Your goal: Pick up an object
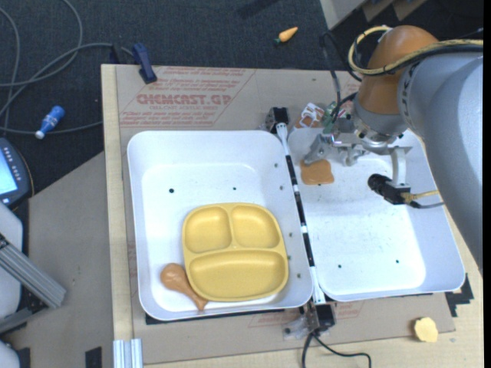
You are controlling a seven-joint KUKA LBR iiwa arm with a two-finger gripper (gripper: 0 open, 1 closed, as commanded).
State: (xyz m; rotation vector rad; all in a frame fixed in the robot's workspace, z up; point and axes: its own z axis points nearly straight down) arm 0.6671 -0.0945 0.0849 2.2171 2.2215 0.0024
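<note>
camera view: brown piece (317,173) beneath jaws

You can read one print: red block letters on the brown board (184,98) under the bins, along its far edge, reading roughly "CHEMCAST GP". The last letters are soft, so take the ending as approximate. Above and below that word you get thinner red lines of small type, too small to read. A small white-and-red tag (311,115) near the far rim of the right bin carries markings, but you can't make them out. The dark device (11,176) at the left edge shows a lit bluish screen with content too blurred for you to read.
</note>
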